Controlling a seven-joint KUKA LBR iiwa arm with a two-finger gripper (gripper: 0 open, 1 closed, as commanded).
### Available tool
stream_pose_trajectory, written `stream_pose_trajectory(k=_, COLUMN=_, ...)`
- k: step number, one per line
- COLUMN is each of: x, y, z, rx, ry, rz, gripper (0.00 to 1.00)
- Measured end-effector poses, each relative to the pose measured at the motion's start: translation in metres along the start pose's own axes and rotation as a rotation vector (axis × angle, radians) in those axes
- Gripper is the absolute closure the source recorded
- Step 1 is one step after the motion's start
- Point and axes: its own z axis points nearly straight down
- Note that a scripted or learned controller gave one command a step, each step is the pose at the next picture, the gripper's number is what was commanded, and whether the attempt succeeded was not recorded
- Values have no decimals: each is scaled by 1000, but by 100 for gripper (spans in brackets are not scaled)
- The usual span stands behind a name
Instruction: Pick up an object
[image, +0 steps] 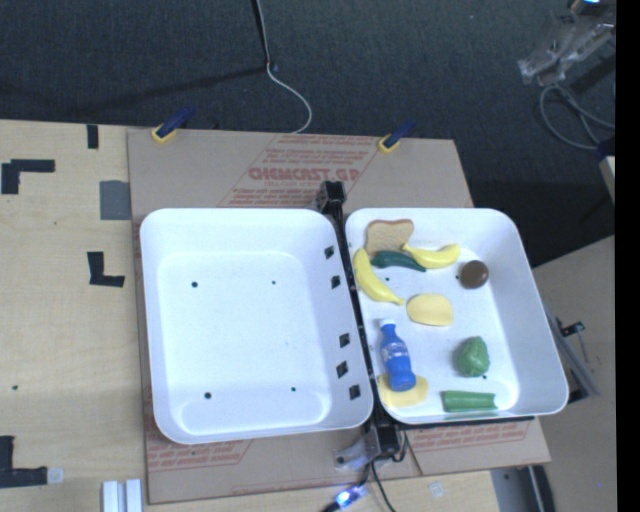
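The blue bottle (397, 358) lies at about six o'clock in the right bin (520, 260), near the divider; it looks light, rigid and slick, so grasping across its body seems safest. The gripper's state I cannot tell

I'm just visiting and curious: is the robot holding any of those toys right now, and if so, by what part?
Nothing looks held. The blue bottle, bananas and the other toys all lie loose in the right bin.
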Motion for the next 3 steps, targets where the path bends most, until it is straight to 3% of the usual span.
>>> stream_pose_trajectory(k=1, x=2, y=-77, z=6, rx=14, ry=3, rz=4, gripper=100)
stream_pose_trajectory(k=2, x=16, y=-167, z=4, rx=11, ry=3, rz=3, gripper=100)
stream_pose_trajectory(k=3, x=16, y=-163, z=6, rx=13, ry=2, rz=3, gripper=0)
